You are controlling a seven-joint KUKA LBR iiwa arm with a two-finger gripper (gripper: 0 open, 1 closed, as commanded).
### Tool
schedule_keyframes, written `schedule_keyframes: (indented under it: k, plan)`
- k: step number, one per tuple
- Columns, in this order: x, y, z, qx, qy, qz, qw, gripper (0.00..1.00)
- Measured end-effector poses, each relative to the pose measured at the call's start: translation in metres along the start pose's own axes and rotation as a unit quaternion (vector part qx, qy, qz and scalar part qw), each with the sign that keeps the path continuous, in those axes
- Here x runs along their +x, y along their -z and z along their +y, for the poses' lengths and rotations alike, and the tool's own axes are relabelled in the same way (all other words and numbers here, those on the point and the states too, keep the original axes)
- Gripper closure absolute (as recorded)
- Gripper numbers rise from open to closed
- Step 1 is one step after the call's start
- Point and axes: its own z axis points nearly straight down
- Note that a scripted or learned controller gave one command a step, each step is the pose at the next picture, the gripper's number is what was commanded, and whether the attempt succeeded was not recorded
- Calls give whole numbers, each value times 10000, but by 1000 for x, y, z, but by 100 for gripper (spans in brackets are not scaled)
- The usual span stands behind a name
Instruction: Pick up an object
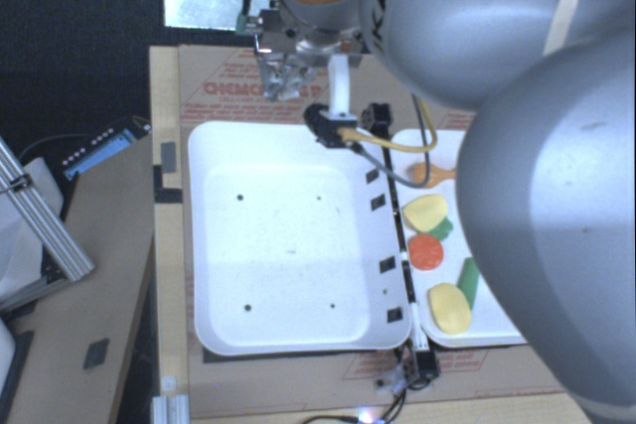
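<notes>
Item 1: my fingers (283,84), metal, hanging past the far rim of the left bin, above the printed brown cardboard sheet (224,79). Whether they are spread or closed I cannot tell; nothing can be made out between them.

Item 2: shallow white plastic left bin (214,213), with small dark spots on its floor.

Item 3: shallow white plastic right bin (437,142), partly hidden under my grey arm (527,164). It holds every candidate for picking:
- pale yellow rounded piece (425,211), near the dividing rim
- round red-orange disc (426,252), just below it
- small green piece (442,228), between those two
- long green piece (468,281), tilted, beside the disc
- second yellow rounded lump (450,308), nearest the front rim
- light brown wooden-looking piece (432,176), toward the back

Item 4: black bracket with cable (338,127), at the far corner where the bins meet
</notes>
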Motion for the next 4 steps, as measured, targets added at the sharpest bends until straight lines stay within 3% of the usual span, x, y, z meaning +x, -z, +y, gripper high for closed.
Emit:
schedule_keyframes:
  k: [2, 3, 4]
  plan:
    - [-1, 13, 0, 42, 14, -12, 10000, 100]
    - [2, -58, -3, 92, -10, -33, 10000, 100]
    - [-3, 148, -7, -29, -8, 4, 10000, 100]
